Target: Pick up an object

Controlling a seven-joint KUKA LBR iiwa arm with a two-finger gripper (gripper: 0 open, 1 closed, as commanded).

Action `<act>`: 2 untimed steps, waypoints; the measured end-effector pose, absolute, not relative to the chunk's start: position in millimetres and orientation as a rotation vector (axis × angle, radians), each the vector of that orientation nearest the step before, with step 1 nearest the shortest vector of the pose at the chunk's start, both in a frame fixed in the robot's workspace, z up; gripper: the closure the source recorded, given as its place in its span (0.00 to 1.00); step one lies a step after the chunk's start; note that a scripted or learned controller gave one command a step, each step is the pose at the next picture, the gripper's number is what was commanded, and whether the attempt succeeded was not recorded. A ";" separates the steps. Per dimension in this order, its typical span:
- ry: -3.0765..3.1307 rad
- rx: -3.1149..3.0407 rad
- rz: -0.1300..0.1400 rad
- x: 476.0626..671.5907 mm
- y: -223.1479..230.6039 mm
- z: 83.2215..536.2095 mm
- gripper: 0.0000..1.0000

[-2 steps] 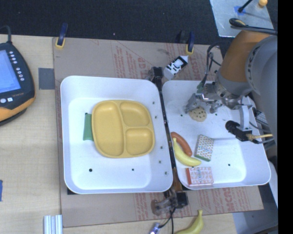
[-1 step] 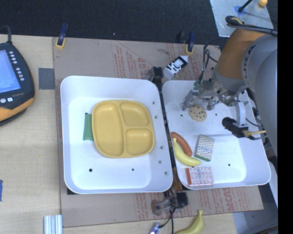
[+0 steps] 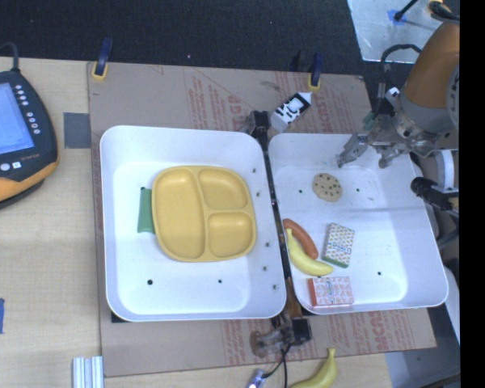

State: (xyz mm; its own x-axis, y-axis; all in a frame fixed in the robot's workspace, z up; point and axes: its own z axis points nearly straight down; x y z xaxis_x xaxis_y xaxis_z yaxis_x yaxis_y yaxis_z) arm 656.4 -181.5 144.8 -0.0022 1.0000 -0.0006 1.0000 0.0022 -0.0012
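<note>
Gripper (image 3: 369, 153) hangs over the right bin's (image 3: 404, 293) far edge, fingers spread, pinching nothing that I can see. Inside that bin I count one cookie (image 3: 327, 187), one banana (image 3: 304, 255), one sausage (image 3: 301, 234), two small boxes (image 3: 338, 245).

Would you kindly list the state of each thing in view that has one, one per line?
gripper: fingers spread open, holding nothing, above the right bin's far edge
cookie: flat on the bin floor
banana: lying beside the hot dog
yellow tray: upright in the left bin, compartments bare
green block: partly under the tray
</note>
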 end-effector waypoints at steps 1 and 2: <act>-2.224 -2.213 0.004 656.1 -137.3 123.8 0.00; -2.223 -2.215 0.006 633.7 -122.3 91.4 0.00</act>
State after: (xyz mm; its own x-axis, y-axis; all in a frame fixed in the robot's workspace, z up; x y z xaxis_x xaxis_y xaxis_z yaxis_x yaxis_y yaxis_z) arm 633.7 -122.3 91.4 -0.0037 1.0000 -0.0005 1.0000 0.0037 -0.0052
